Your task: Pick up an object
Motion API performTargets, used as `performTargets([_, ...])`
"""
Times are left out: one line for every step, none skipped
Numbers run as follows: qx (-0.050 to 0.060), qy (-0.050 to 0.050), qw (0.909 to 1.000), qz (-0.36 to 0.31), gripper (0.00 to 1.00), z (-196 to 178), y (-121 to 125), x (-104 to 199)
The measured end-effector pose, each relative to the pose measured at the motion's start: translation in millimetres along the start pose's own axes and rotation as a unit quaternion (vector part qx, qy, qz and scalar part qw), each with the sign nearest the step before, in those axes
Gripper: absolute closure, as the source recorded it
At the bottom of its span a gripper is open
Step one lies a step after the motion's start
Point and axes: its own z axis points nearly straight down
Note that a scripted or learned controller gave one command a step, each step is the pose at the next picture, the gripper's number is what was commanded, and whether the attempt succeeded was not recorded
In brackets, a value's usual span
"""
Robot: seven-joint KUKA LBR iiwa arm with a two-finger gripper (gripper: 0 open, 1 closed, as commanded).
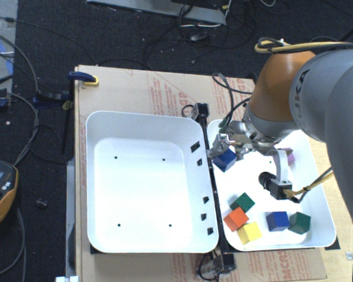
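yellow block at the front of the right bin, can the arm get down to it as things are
Probably yes. The yellow block lies uncovered, though the orange block touches its left side. The pincer is at the bin's far left with a blue block in it, which would have to go first.

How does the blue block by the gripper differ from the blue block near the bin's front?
The blue block by the gripper sits tilted at the gripper, against the right bin's left wall. The front blue block lies flat beside a green block. Both are blue cubes of similar size.
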Motion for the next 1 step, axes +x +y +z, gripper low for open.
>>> performTargets([0.003, 0.0, 1.0, 0.0, 1.0, 5.6, 64.8, 88.4])
